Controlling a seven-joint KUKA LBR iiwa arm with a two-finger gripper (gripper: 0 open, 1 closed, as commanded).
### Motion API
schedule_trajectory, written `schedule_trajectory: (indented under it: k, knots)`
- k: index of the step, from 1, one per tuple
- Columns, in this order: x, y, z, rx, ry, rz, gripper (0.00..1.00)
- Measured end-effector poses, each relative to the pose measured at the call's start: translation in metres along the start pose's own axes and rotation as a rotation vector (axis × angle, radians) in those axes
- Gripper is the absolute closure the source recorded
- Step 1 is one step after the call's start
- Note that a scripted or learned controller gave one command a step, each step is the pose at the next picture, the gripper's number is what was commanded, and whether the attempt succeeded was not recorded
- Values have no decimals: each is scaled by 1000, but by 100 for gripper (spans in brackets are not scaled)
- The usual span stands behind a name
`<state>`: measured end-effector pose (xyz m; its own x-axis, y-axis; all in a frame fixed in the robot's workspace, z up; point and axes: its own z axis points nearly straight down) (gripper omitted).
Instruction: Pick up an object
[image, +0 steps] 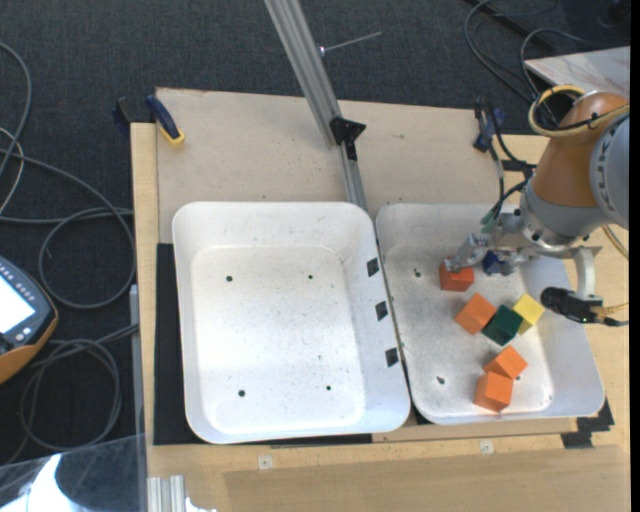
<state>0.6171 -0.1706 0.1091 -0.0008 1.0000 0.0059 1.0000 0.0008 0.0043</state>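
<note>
Several small blocks lie in the right bin (425, 380). A red-orange block (456, 278) sits toward the bin's middle, and my gripper (466, 258) hangs directly over it, touching or nearly touching its top. To the right and nearer the front lie an orange block (475, 314), a dark green block (503, 327) and a yellow block (529, 311), packed close together. Two more orange blocks (509, 361) (492, 391) rest near the bin's front edge. The grey arm with its orange band (573, 160) comes in from the right.
The left bin (200, 240) stands beside the right one, their rims meeting in the middle. A slanted metal post (315, 80) rises behind the bins. Cables run over the dark floor to the left and the far right.
</note>
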Motion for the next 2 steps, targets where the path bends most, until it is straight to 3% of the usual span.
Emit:
schedule_trajectory:
  k: [1,2]
  knots:
    - [-1,2,-16,-10,-5,-1,100]
    - [2,-5,-66,-2,-7,0,100]
